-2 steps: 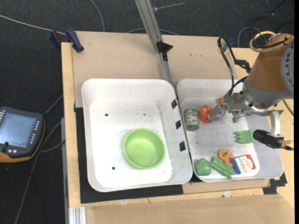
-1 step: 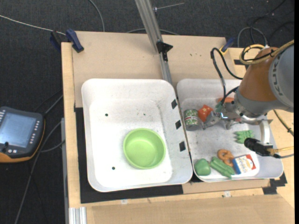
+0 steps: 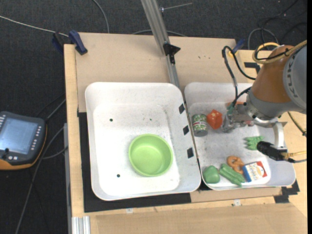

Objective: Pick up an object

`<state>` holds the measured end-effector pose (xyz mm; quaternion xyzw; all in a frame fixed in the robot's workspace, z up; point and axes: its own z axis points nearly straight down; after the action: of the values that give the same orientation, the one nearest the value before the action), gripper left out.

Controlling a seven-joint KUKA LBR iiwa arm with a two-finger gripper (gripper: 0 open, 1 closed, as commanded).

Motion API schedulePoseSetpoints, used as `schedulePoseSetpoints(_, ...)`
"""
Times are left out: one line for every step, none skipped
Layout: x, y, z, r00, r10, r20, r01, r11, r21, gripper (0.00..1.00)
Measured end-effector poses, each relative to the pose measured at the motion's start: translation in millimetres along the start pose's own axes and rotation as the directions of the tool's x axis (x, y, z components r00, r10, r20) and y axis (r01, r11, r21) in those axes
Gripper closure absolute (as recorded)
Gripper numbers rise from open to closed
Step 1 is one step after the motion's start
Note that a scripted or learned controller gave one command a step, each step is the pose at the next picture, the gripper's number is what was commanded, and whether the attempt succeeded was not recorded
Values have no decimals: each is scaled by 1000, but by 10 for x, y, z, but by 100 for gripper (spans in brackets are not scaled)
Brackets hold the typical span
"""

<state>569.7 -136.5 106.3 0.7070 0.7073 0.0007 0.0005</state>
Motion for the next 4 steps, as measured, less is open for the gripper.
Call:
schedulePoseSetpoints(-63, 70, -586, 1000, 0, 1, 0, 1000, -4, 100)
schedulePoseSetpoints(-34, 89, -1217, 1000, 0, 1, 0, 1000, -5, 100)
schedulePoseSetpoints(-17, 3, -1718, 1000, 0, 1, 0, 1000, -4, 100)
schedulePoseSetpoints(-17, 7, -1872, 1000, 0, 0, 0, 1000, -1, 100)
